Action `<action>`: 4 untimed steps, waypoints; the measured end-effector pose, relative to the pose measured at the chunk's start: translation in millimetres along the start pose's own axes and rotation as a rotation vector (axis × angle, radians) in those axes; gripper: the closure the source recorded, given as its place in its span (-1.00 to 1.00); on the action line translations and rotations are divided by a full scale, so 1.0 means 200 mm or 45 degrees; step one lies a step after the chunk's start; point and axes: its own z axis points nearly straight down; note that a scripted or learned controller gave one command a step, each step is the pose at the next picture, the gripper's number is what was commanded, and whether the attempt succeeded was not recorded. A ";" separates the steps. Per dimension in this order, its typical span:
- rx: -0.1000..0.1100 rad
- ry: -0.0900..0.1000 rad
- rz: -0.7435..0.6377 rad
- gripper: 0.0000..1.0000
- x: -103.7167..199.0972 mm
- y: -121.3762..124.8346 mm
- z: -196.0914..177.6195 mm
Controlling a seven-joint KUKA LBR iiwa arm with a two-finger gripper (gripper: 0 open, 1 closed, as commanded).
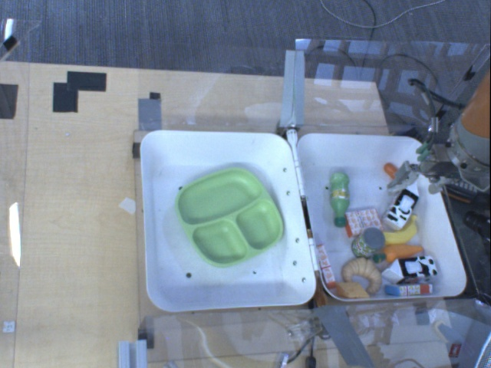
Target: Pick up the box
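A small red-and-white box [360, 221] lies near the middle of the right bin [453, 240], between a green bottle [338, 198] and a black-and-white patterned pack [400, 208]. A second narrow red-and-white carton [324, 263] leans along that bin's left wall. A flat blue-and-red box [406, 289] lies at the bin's front edge. My gripper [420, 179] hangs over the bin's back right part, above and right of the patterned pack. It looks open, with nothing between its fingers.
The right bin also holds a grey-lidded tin [370, 241], a banana [400, 234], a carrot [406, 251], a bread ring [360, 274] and a cow-patterned item [419, 267], packed closely. The left bin [153, 205] holds a green divided plate [229, 217].
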 end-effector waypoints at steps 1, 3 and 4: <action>0.000 0.000 -0.154 -1.00 0.31 -0.30 0.29; -0.025 -0.009 -0.270 -1.00 0.45 -0.34 0.60; -0.004 0.000 -0.057 -1.00 0.68 -0.37 0.13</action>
